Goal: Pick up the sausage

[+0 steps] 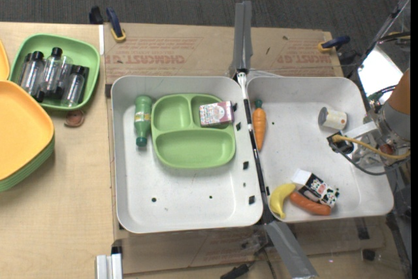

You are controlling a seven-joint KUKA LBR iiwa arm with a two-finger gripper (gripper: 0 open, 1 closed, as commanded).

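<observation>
The sausage point(311, 204), reddish-orange, lies near the front edge of the right bin point(294, 140). A yellow banana point(281, 198) touches its left end, and a small black-and-white carton point(320, 190) rests against its upper side. My gripper point(360, 147) hangs over the right side of that bin, up and to the right of the sausage and apart from it. Nothing shows held in it.
The right bin also holds a carrot point(259, 127) along its left wall and a white cylinder point(333, 119) near the gripper. In the left bin are a green divided plate point(192, 148) carrying a small pink carton point(216, 114), and a green bottle point(142, 119).
</observation>
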